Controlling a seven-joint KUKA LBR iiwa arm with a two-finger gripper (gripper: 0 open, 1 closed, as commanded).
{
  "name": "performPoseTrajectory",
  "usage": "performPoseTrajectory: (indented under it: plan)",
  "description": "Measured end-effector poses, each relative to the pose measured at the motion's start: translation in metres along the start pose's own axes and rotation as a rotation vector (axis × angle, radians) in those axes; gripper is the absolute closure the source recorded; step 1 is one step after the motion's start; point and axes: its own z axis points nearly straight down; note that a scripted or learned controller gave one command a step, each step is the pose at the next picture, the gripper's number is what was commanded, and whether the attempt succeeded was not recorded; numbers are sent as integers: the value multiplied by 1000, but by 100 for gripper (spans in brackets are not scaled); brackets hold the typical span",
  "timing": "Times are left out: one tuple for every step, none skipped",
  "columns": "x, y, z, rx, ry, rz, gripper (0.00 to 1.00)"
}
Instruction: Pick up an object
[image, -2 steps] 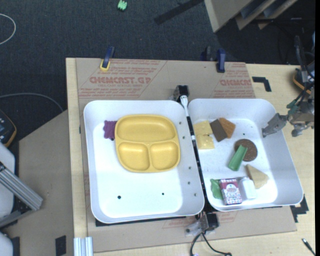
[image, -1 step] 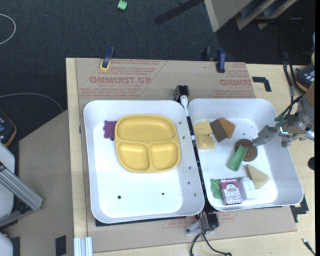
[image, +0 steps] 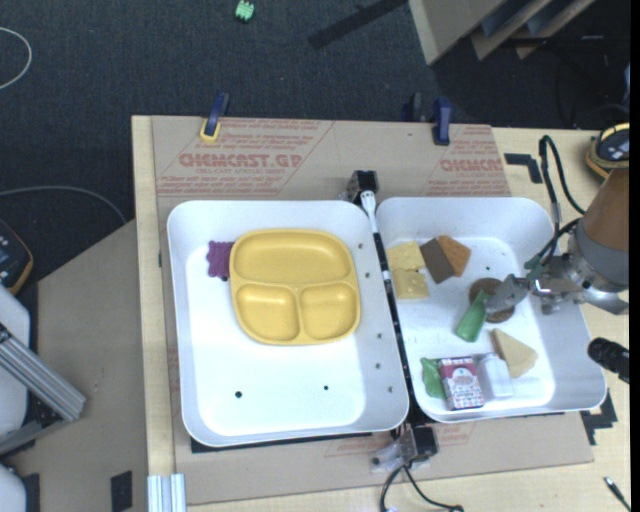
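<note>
Right white bin (image: 540, 228), end effector (image: 497, 297) low above green bottle (image: 471, 320), finger state unclear, arm edge-cropped

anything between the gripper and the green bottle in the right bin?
Nothing visible. The gripper is low in the right bin, right beside the top of the green bottle, with no object between them. The tan wedge lies just below, and the brown block above left, both off that line.
</note>
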Motion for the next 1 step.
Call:
performPoseTrajectory:
  plan:
    - [-1, 8, 46, 1, 0, 0, 0]
